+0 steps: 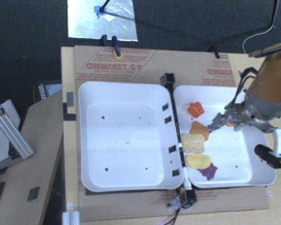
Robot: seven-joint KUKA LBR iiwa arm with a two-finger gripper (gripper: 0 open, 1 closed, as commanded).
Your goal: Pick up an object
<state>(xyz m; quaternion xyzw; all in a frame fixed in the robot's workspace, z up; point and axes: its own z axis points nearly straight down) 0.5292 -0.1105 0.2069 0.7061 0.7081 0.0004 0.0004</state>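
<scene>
Several small objects lie in the right bin (243,170): a red-orange piece (195,109) near the back, an orange-brown piece (200,129), a pale beige slab (193,143), a yellow oval (198,161) and a purple piece (208,171) near the front. My gripper (217,123) hangs over the right bin, just right of the orange-brown piece, its grey fingers pointing left and down toward it. A small orange bit (230,123) shows beside the wrist. Nothing visible sits between the fingers.
The left bin (126,135) stands beside the right one, with a black divider (174,130) between them. The arm's grey and orange body (271,88) covers the right bin's far right corner. Cardboard (145,62) lies under both bins.
</scene>
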